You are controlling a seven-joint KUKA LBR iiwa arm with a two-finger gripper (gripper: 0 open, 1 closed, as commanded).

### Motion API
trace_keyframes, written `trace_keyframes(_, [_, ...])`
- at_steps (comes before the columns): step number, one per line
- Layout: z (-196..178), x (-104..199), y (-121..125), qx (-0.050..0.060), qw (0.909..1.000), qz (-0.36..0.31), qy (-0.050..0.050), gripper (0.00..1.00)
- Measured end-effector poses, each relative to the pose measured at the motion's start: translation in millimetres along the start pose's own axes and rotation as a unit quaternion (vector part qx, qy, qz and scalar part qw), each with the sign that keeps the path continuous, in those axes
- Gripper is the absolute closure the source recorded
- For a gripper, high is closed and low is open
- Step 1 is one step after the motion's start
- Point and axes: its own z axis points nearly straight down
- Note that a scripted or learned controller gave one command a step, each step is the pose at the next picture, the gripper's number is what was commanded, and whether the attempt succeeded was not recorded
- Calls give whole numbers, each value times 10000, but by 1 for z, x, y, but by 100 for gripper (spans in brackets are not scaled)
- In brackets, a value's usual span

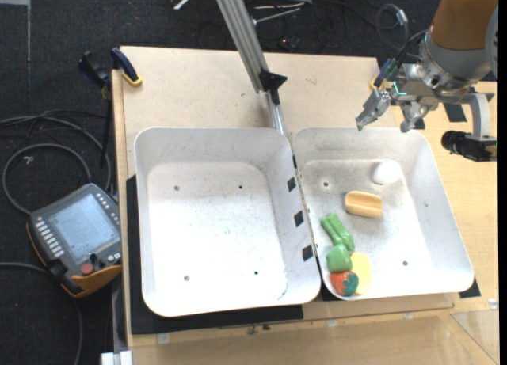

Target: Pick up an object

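Note:
My gripper [390, 118] hangs above the far rim of the right bin [444, 197], its two fingers spread apart with nothing between them. Below it in that bin lie a small white ball [386, 172] and a tan bread-like block [364, 204]. Nearer the front sit a green piece [338, 230], another green lump [338, 258], a yellow piece [361, 264] and a red-orange toy [344, 282].
The left bin [158, 221] stands beside the right one. A slanted metal pole [242, 27] runs down to the gap between the bins. A teach pendant [75, 233] lies off the bench at the left.

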Motion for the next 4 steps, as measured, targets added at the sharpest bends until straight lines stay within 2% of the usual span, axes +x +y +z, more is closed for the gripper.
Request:
trace_keyframes(1, [-3,0,1,-24,10000,-6,-5,0])
trace_keyframes(3, [84,3,4,-7,10000,8,-2,0])
trace_keyframes(4, [146,11,4,-2,10000,-1,0,0])
